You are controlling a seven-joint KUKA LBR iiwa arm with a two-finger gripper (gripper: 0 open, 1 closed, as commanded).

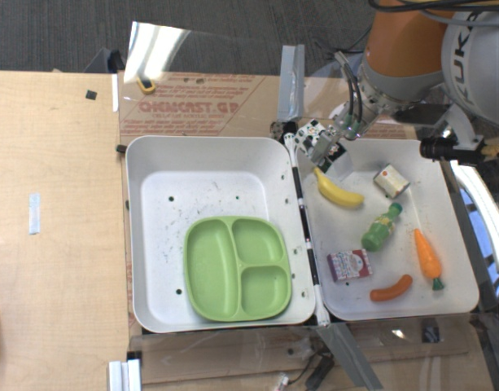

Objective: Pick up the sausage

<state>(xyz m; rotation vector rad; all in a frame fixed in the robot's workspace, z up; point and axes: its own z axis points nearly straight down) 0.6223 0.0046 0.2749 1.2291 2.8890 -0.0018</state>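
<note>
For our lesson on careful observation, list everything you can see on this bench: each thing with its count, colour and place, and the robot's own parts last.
Left bin: one, white, left half of bench.
Right bin: one, white, beside it.
Divided plate: one, light green, three compartments, in left bin.
Banana: one, yellow, right bin, upper left.
Small block: one, white and tan, right bin, upper middle.
Bottle: one, green, right bin, centre.
Carrot: one, orange with green end, right bin, right side.
Packet: one, purple-red and white, right bin, lower left.
Sausage: one, orange-red, right bin, front.
Arm: one, grey with orange band, upper right.
Gripper: one, above the banana's upper end.
</note>
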